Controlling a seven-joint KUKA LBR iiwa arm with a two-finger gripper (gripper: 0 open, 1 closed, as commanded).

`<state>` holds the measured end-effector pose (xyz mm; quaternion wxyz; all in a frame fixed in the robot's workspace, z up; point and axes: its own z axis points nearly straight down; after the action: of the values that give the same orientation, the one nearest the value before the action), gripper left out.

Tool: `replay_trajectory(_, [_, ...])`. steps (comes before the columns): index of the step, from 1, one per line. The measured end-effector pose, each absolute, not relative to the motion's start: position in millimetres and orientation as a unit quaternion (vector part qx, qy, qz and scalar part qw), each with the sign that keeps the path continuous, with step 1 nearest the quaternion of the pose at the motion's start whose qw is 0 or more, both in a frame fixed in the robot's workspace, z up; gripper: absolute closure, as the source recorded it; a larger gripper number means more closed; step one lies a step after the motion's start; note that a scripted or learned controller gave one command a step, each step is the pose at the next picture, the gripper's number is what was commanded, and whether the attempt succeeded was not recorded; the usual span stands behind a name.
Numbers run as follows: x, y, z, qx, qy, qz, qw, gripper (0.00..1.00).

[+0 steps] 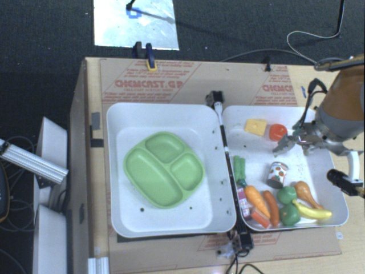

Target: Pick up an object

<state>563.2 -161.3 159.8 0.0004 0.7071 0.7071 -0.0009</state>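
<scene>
Jaws (287,145) at frame right, hanging over right bin (342,210); spread apart, grasping nothing. Tomato (278,132) just beside them, in the bin. Pick not yet made.

2 white bins (122,210), 1 green plate (163,168), 2 carrots (255,197), 1 banana (312,211), 1 tomato (278,132), 1 cheese wedge (256,127), 1 can (277,174).

The right bin (342,207) is crowded at its lower end, where carrots (263,201), green peppers (288,204) and a banana (312,212) lie packed close. Its upper left corner has bare floor. In the left bin (122,124), a green plate (163,168) fills the middle, with free room around it.
</scene>
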Motion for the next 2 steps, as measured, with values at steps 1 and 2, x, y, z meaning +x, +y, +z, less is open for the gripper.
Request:
replay_trajectory(1, [592.0, -166.3, 83.1, 0.706, 0.708, -0.0004, 0.000, 0.00])
replay_trajectory(2, [646.8, -187.4, 85.4, 0.706, 0.709, 0.0008, 0.002, 0.00])
